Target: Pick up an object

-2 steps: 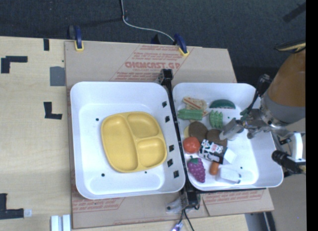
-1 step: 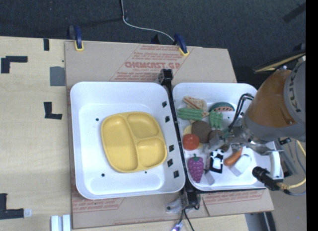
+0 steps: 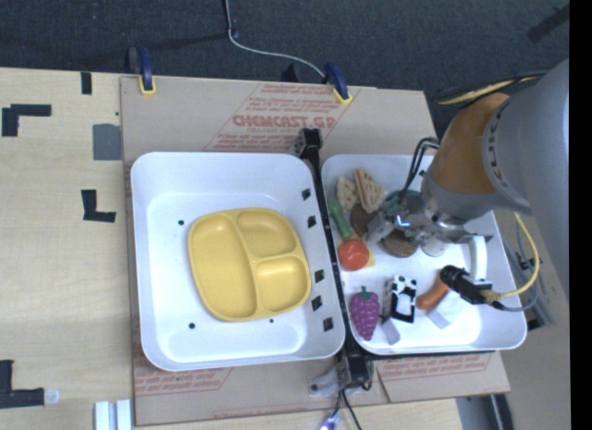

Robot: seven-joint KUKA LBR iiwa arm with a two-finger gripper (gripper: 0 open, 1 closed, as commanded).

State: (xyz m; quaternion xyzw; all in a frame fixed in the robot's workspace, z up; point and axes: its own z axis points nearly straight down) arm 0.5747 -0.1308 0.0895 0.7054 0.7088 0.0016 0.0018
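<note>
**Arm down in the right bin, nothing lifted yet**

I have the arm reaching in from the right, its orange band over the right bin, wrist low among the toys. The left bin holds just the yellow tray, lying flat and well apart from the action.

The gripper sits down in the upper middle of the right bin, right at a dark brown round piece and just beside the bread-like toy. I cannot tell from here whether it is open or closed, or whether anything is caught in it; the wrist hides that.

The candidates all lie in the right bin: a green piece along the left wall, the tomato just below it, the grapes near the front, a black-and-white toy beside them, and the carrot to its right.

My read: the approach is done and the arm is at grasp height. What's left is the grab itself and the lift. Every toy I can see rests on the bin floor, so I count the pick as not yet made.
</note>
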